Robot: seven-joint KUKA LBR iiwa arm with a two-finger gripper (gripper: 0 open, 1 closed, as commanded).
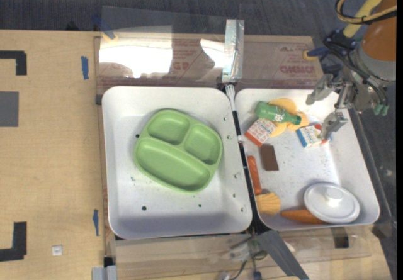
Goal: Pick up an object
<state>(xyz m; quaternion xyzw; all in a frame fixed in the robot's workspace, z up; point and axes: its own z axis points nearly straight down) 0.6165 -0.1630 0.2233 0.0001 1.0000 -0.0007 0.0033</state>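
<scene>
over right bin [368,175], pincer [327,110] spread wide.

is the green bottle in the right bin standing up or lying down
Lying down. The green bottle rests on its side near the back of the right bin, long axis across the floor, overlapping a yellow item.
</scene>
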